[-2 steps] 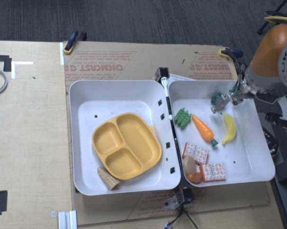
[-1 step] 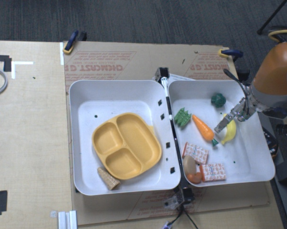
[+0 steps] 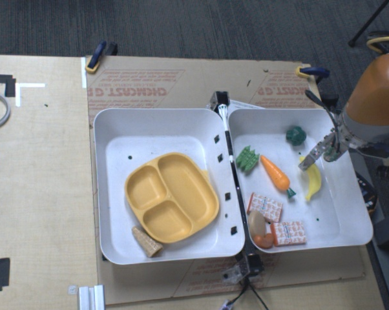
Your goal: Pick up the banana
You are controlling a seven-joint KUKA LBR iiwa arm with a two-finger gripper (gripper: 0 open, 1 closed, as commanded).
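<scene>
We've got the gripper hanging just above the banana, which lies in the right bin at about 3 o'clock from the carrot. Can't tell how wide it's set. Risk: we pinch the tip and it slips out.

The arm runs off the right edge — the banana's upper tip hidden behind it.
</scene>
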